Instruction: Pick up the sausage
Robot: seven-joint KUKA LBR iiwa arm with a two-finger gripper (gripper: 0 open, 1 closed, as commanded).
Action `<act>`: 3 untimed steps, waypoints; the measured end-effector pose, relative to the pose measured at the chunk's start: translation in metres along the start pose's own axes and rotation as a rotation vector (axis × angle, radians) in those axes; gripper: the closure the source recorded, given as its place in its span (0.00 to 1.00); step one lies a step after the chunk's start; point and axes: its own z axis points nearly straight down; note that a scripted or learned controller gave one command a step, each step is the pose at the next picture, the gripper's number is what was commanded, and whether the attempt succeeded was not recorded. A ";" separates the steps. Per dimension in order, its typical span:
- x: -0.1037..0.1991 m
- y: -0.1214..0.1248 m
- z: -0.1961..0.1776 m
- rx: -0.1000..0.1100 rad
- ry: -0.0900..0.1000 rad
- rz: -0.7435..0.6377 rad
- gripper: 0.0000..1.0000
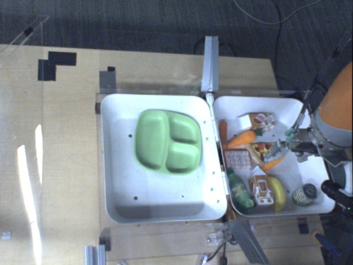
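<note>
The sausage [222, 132], thin and reddish-brown, lies lengthwise against the left wall of the right bin [287, 105]. An orange carrot [241, 139] lies just to its right. My gripper [279, 147] hangs over the middle of the right bin, about a hand's width to the right of the sausage, above a small orange and red item [272, 160]. The arm's orange band [337, 101] and grey wrist come in from the right edge.
The left bin [116, 164] holds a green divided plate [167, 141]. Around the gripper in the right bin are a snack packet [261, 120], a red box [237, 160], a green bottle [239, 190], a small carton [261, 189], a banana [279, 194] and a dark can [305, 194].
</note>
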 end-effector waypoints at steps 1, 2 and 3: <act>0.027 0.109 0.019 0.001 0.000 0.119 0.00; 0.010 0.135 0.129 0.002 0.000 0.263 0.00; 0.011 0.171 0.139 0.039 0.004 0.261 0.00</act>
